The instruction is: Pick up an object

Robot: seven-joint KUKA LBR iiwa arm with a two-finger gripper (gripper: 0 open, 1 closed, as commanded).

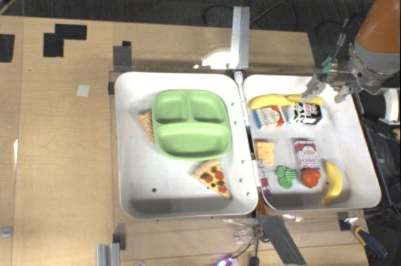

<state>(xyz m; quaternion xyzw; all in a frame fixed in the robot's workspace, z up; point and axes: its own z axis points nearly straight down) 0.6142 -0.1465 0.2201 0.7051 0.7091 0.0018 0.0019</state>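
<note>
Your pincer (pixel 324 88) hangs over the far end of the right bin (pixel 366 152), reached in from the right on the grey wrist with its orange band, and it carries nothing; whether it is open or closed you cannot tell, since its tips are small and blurred against the white floor. Directly under it, perhaps touching, lies the long banana (pixel 276 99), stretched along the far wall, and just on your near side of the tips sits the black-and-white carton (pixel 306 112), with the blue-and-red carton (pixel 267 117) beside it, further left. That crowding matters: the nearest candidates sit close together under the tips, so a descent here probably meets two things at once unless it lands squarely on one. Further toward the near wall you have the cheese wedge (pixel 265 153), the red-labelled packet (pixel 305 153), the green leafy piece (pixel 286 176), the tomato (pixel 311 178) touching the packet's near end, and a second banana (pixel 333 181) lying along the right-hand side, well apart from the pincer. Well off to the left, in the left bin (pixel 128 152), the green divided plate (pixel 190 122) covers part of a cracker-like piece (pixel 146 126), and a pizza slice (pixel 213 178) lies just near of the plate. Judging by the hover, no pick is made yet; the long banana or the black-and-white carton looks the likeliest target
</note>
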